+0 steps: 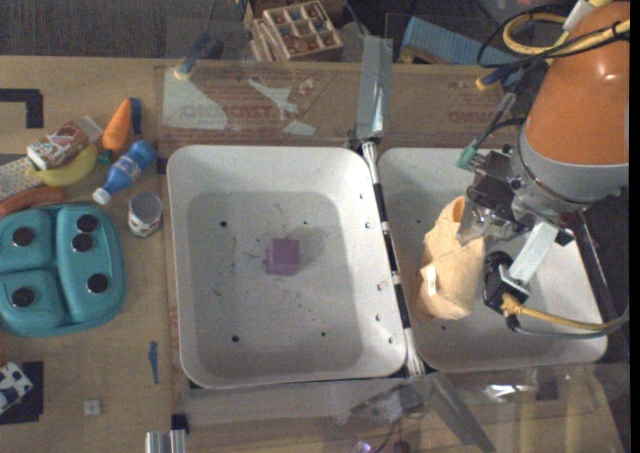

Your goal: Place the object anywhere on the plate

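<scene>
**Soft toy waiting in the right bin**

Going left to right, we are seeing a small purple block (283, 256) lying in the left bin (200, 191), while the tan plush toy (450, 271) is slumping against the right bin's (420, 176) left wall. It is probably light and squashy (pinch the bulging middle). The gripper (480, 226) is hovering beside it; we cannot tell its state. Room is tight against the wall.

Robotics lab: arm (580, 111), test bins (200, 181), cables (560, 316).
</scene>
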Motion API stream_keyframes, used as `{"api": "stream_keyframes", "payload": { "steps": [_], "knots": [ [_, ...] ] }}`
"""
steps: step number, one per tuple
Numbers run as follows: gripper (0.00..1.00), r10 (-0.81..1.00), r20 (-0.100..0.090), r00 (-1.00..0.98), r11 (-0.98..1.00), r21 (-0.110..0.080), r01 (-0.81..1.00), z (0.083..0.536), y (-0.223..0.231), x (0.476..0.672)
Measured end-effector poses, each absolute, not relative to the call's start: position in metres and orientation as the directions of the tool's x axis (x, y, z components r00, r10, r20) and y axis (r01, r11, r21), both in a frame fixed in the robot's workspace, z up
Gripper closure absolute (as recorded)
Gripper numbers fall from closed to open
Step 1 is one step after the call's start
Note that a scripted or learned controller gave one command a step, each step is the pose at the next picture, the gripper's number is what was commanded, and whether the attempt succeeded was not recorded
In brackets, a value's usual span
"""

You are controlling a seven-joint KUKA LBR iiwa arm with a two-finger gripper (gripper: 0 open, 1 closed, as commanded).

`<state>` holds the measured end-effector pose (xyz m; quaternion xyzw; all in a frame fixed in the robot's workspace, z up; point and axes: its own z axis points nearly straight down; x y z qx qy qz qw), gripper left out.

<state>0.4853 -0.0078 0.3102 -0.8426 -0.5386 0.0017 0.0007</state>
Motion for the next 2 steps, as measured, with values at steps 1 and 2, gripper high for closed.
{"api": "stream_keyframes", "payload": {
  "steps": [1,2],
  "knots": [
    [1.0,0.82,-0.002,0.572,-0.572,-0.001,0.82,0.42,0.01,0.513],
    [1.0,0.81,-0.002,0.586,-0.586,0.0,0.81,0.435,-0.022,0.602]
  ]
}}
